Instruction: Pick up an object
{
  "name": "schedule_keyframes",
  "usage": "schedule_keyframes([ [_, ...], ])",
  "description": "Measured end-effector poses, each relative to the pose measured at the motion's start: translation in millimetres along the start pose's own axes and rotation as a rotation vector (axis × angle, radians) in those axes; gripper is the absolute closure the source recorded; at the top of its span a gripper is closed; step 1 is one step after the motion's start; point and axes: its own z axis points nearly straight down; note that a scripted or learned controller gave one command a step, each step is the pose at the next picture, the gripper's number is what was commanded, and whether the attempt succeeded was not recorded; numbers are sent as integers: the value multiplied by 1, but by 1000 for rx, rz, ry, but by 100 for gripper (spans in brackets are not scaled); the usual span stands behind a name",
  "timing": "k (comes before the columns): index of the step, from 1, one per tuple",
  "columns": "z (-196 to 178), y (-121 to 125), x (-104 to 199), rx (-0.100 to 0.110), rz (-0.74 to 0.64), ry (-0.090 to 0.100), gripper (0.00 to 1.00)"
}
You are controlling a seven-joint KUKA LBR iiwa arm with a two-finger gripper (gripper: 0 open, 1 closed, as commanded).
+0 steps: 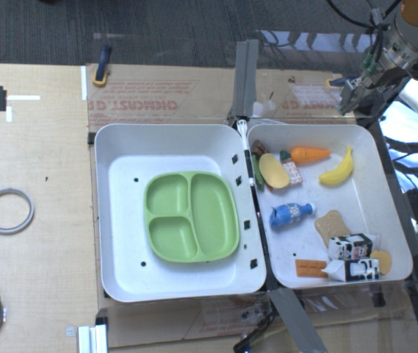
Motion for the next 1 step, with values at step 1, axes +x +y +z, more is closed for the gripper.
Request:
schedule_keyframes([
  [1,176,21,-24,3,210,1,100],
])
